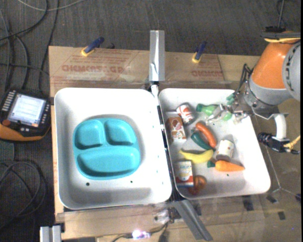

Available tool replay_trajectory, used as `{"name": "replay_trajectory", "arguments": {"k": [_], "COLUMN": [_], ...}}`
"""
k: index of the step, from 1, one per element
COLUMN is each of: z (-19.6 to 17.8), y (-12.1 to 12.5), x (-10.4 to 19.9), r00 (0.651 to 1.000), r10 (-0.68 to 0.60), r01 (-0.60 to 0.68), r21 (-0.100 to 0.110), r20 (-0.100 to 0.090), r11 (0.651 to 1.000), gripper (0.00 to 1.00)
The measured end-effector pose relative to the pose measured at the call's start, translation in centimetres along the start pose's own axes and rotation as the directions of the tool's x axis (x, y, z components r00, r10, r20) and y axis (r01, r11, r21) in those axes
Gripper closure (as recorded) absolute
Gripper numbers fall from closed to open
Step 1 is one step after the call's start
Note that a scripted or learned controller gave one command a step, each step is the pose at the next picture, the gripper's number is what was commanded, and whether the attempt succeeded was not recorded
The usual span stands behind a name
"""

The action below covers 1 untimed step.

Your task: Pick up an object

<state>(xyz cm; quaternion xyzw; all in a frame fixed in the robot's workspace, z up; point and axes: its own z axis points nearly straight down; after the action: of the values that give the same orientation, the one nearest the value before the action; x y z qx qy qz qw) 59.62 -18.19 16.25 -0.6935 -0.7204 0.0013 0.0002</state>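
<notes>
The right bin (257, 155) holds several small items. Among them are a red can (186, 113), a green item (206, 108), a brown packet (177, 129), a red pepper (204, 134), a banana (197, 155), a carrot (229, 166), a small tin (224, 147), a labelled can (184, 171) and a dark brown item (198, 184). My gripper (224, 113) hangs over the bin's far right part, just right of the green item and above the red pepper. I see nothing held in it.
The left bin (65, 115) holds a blue divided plate (107, 147). A handheld control pendant (22, 115) lies left of the bench. A metal post (156, 57) stands behind the bins, and cables lie on the floor.
</notes>
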Motion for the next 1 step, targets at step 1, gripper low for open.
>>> {"name": "replay_trajectory", "arguments": {"k": [1], "z": [-8.6], "y": [-7.5], "x": [0.69], "r00": [0.992], "r10": [0.127], "r01": [-0.127], "r21": [0.0], "r20": [0.0], "r11": [0.992], "gripper": [0.0]}}
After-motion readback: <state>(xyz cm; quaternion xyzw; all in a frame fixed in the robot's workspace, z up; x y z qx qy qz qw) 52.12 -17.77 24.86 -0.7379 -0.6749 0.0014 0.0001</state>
